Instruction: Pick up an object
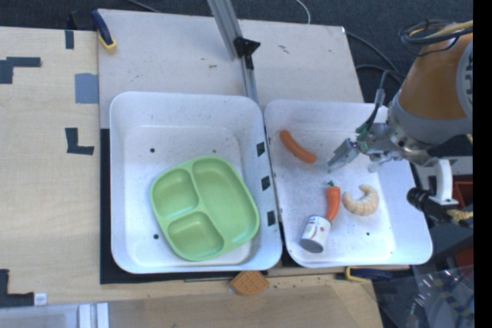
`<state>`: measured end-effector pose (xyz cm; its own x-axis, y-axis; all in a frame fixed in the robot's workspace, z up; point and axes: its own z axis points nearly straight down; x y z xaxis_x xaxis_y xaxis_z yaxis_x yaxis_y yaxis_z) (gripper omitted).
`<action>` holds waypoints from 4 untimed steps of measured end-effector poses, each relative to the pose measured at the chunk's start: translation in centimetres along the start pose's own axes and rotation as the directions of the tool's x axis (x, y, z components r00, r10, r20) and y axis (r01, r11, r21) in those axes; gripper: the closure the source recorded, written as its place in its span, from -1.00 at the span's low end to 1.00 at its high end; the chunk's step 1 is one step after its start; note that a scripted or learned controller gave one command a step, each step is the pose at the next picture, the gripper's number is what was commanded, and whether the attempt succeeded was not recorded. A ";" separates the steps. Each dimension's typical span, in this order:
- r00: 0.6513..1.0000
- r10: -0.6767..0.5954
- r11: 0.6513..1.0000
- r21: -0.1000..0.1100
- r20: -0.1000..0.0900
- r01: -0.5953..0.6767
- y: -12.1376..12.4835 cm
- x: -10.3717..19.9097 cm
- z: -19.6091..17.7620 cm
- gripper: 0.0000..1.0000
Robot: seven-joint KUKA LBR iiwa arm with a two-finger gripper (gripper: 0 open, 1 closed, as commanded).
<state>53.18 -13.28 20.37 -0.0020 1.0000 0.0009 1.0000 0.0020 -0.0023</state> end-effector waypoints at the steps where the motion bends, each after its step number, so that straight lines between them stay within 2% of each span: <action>1: 1.000 0.000 1.000 0.000 0.000 0.000 0.0 0.0 0.0 -1.00; 2: 1.000 0.002 1.000 0.005 0.000 -0.002 -0.3 -0.6 4.6 -1.00; 3: 1.000 0.001 1.000 -0.008 0.005 -0.001 -0.3 -0.3 10.5 -1.00; 4: 1.000 0.001 1.000 0.000 0.001 -0.001 -0.4 -0.3 11.5 -1.00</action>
<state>52.80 -13.57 8.91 -0.0006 1.0000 0.0002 1.0000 0.0006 -0.0026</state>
